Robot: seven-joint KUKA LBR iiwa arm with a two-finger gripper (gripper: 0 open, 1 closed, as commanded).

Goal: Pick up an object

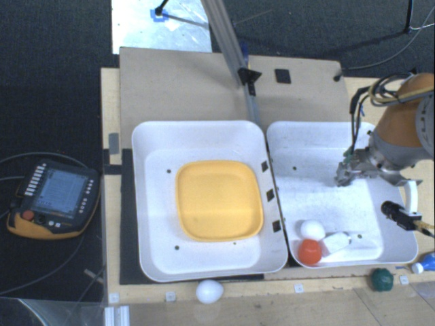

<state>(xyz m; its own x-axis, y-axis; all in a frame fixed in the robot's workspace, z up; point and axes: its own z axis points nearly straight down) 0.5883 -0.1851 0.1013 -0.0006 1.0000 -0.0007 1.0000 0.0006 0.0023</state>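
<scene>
A yellow square plate lies in the left bin. In the right bin, near its front edge, sit a white ball, a red ball and a white oblong piece. My gripper hangs low over the right bin's right half, well behind those objects and apart from them. Nothing shows between its tips.
A white egg-shaped object rests on the bench in front of the left bin. A green ball and a small blue item lie by the right bin's front corner. A pendant sits at far left.
</scene>
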